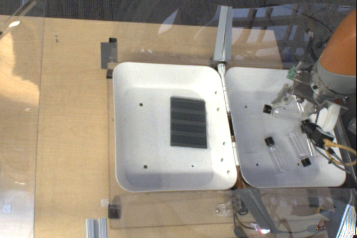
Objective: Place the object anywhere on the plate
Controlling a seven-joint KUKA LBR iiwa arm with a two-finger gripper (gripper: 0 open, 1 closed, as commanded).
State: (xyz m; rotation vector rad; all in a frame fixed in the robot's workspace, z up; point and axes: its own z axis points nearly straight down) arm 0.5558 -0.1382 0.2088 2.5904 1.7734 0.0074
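Though glare blurs it, the object looks to be a small clear piece (280,110) in the right bin (251,173), just beside the gripper (290,147), whose state I cannot tell. Probably light, slick and brittle, so grip mid-body. The ribbed plate (188,121) waits well apart.

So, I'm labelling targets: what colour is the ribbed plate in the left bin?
Dark grey, nearly black, with ridged bands: the plate, seen in the camera view.
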